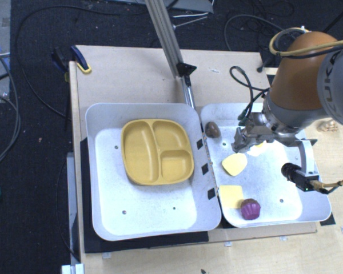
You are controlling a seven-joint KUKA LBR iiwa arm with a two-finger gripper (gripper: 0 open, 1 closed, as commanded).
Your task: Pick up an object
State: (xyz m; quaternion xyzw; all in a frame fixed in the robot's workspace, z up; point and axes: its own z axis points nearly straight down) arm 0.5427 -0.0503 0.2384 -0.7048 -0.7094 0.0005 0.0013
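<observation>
My gripper (pixel 247 143) hangs low over the right bin (pixel 274 210), in its upper middle part. A pale yellow rounded piece (pixel 234 165) lies just below and left of the gripper. A small whitish-yellow object (pixel 257 149) shows right beside the gripper, partly hidden by it. A brown rounded object (pixel 212 130) lies near the bin's upper left corner. A yellow square block (pixel 231 196) and a purple ridged object (pixel 250 209) rest near the bin's front edge.
The left bin (pixel 103 210) holds a yellow divided plate (pixel 158 151) in its upper half. A metal pole (pixel 166 30) slants down from the top toward the gap between the bins. Cables lie on the bench behind the right bin.
</observation>
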